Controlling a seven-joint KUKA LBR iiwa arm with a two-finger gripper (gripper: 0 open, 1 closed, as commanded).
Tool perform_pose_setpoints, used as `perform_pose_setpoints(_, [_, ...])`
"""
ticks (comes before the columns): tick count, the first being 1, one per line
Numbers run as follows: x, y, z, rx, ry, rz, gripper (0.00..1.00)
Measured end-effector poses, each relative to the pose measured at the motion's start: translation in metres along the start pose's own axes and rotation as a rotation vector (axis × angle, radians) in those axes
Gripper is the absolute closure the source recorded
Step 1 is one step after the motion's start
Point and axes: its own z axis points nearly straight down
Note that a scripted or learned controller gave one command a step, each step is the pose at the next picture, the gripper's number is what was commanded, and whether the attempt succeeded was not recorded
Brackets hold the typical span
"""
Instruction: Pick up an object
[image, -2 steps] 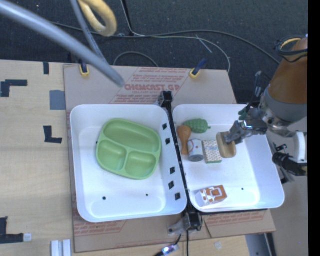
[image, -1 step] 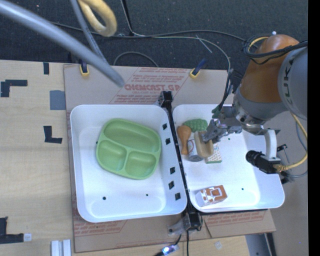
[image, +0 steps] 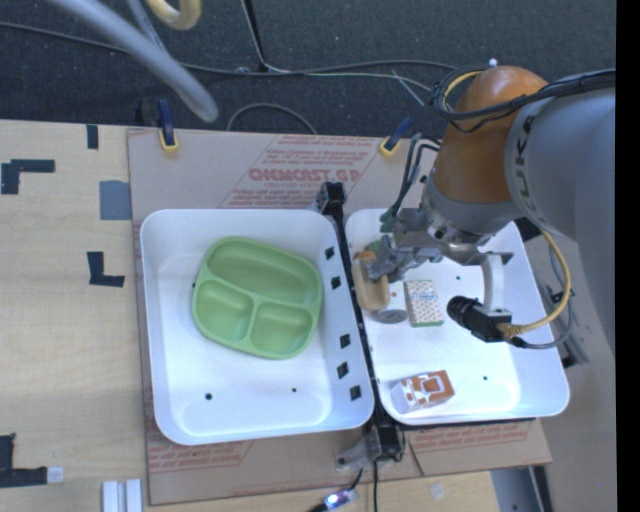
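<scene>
My gripper (image: 383, 262) hangs over the left part of the right bin (image: 500, 385), right above a tan, upright object (image: 376, 293) that stands by the bin's left wall. The gripper's metal parts overlap the top of that tan object, and whether it is held is unclear. A small white box with a green speckled face (image: 424, 303) lies just to the right of it. Near the bin's front lies an orange and white packet (image: 425, 390). A small grey disc (image: 390, 317) sits at the tan object's foot.
The left bin (image: 175, 400) holds a light green divided plate (image: 259, 297). A black divider with clips (image: 345, 300) runs between the bins. A black cable plug and yellow cable (image: 485, 320) hang off the wrist over the right bin.
</scene>
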Motion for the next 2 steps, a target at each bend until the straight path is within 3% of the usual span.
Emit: perform_pose_setpoints(2, [0.104, 0.018, 0.003, -0.001, 0.001, -0.001, 1.0])
